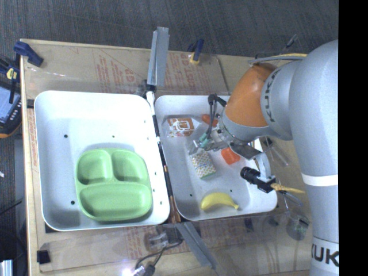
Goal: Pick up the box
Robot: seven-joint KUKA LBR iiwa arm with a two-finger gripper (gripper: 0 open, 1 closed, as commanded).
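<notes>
box lies flat in the right bin just under the gripper, whose state i cannot tell; better to descend squarely and clear of the banana.

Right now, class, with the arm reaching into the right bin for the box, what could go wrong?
1. The gripper sits between the box and a patterned packet, so it may close on the packet instead.
2. An orange item lies under the wrist and could get knocked.
3. The box lies near the bin wall, leaving little finger room.
</notes>
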